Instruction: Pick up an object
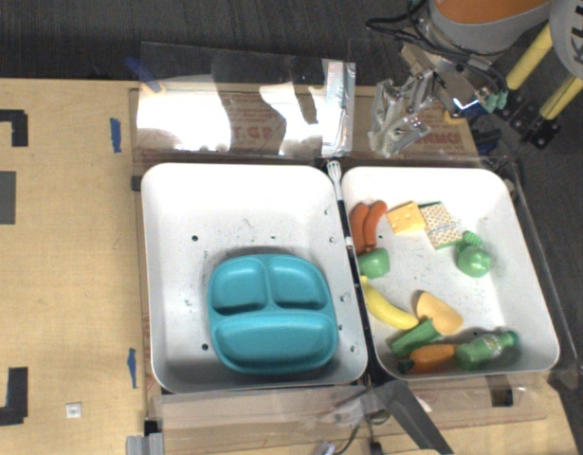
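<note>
The likeliest thing to pick, a yellow banana [388, 310], lay in the lower middle of the right bin [533, 282], just beside the bin's left wall; it looked like a light, stiff plastic toy with a smooth, curved skin, best pinched across its thicker middle so it would not slip sideways. Around it lay other toy foods: a green pepper [374, 263] above it, red sausages [368, 222], a cheese wedge [405, 218], a green apple [473, 257] and a carrot [431, 354]. In the left bin [177, 207] sat a teal divided tray [271, 312]. The hand [397, 126] hung above the far edge of the right bin, upper right of frame, holding nothing; whether it was spread I could not tell.
</note>
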